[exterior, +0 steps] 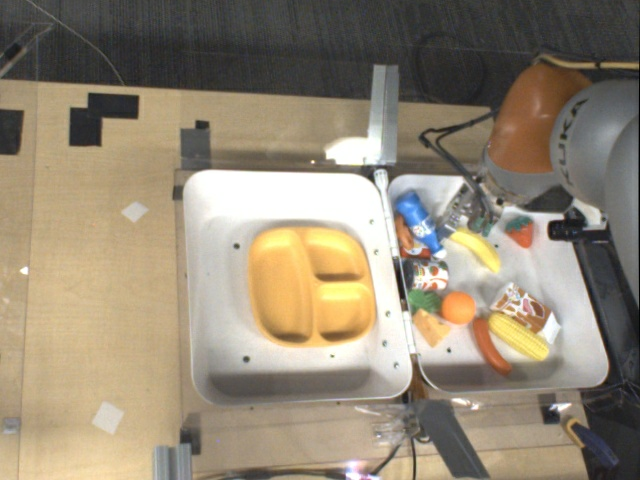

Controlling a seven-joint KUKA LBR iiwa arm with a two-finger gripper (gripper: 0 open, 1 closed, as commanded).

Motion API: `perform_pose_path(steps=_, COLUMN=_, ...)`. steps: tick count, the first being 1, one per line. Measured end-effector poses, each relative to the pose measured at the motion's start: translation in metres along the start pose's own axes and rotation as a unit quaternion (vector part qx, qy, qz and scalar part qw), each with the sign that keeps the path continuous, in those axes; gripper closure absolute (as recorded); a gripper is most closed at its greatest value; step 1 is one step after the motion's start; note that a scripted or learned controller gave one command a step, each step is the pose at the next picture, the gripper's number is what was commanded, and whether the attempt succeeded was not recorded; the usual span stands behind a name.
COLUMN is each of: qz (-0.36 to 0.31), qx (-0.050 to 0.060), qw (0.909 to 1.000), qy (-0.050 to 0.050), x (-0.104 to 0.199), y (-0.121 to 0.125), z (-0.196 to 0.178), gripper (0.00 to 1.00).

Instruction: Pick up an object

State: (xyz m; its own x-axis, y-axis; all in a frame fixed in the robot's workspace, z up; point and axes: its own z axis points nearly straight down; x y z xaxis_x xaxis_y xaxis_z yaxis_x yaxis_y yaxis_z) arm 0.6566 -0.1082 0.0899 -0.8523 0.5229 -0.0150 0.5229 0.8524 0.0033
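Gripper (470, 211), finger state not discernible, is poised low in the right bin (590, 353) just above the banana (476, 249), beside the blue bottle (418, 221); a centred descent is advised, so that neighbours are not nudged.

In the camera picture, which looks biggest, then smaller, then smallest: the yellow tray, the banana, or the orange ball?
1. Yellow tray, by far the biggest.
2. Banana.
3. Orange ball, smallest, though close to the banana.

Even overhead light, glare on the bench (345, 151), soft shadows, slightly soft focus
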Motion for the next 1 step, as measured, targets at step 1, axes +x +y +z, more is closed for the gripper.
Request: perform_pose_path(steps=1, qz=-0.079, qx=-0.004, qw=0.9969, qy=-0.001, x=0.0459, y=0.0573, z=-0.103, gripper=1.0)
